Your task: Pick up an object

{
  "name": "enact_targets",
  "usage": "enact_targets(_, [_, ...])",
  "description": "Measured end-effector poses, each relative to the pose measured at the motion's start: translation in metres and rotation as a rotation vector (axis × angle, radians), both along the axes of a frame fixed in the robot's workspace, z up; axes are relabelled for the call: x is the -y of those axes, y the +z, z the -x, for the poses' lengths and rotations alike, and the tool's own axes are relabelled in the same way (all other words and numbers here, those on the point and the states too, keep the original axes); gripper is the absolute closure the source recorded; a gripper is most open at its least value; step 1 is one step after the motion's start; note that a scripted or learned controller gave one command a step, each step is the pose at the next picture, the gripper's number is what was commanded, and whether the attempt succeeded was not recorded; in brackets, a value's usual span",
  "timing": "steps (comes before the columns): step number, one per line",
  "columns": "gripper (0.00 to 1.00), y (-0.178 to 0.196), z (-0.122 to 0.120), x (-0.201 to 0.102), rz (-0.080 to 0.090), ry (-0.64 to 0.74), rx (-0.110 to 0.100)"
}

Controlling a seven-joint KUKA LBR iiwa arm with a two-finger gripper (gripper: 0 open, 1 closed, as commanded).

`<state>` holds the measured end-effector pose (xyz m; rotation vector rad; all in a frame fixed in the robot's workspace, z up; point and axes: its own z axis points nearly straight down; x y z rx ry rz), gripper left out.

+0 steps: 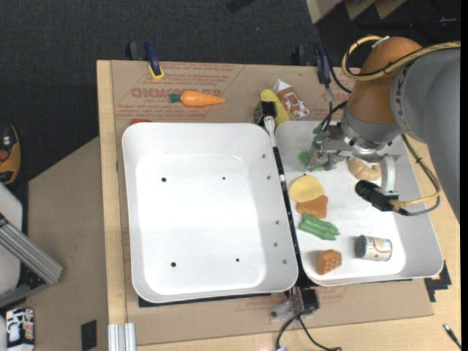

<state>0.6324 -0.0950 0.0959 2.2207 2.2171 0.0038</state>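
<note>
Gripper (322,154) sits low in the right bin (417,262), near its back left corner; I cannot tell its state from this angle. Just in front lie a yellow piece (306,188), an orange wedge (313,206), a green pepper (319,227) and a small can (374,248). A toy carrot (199,99) rests on the worktop (117,93) behind the left bin (146,145).

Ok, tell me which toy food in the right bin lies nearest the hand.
The small green piece, just left of the hand at the bin's upper end. The yellow piece, orange piece and green pepper lie farther down.
</note>
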Motion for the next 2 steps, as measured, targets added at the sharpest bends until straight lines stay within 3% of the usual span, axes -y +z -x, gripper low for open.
enact_targets(1, [1.00,0.096,-0.038,-0.069,-0.003,0.010,0.010])
enact_targets(2, [1.00,0.089,-0.034,-0.139,-0.004,0.009,-0.003])
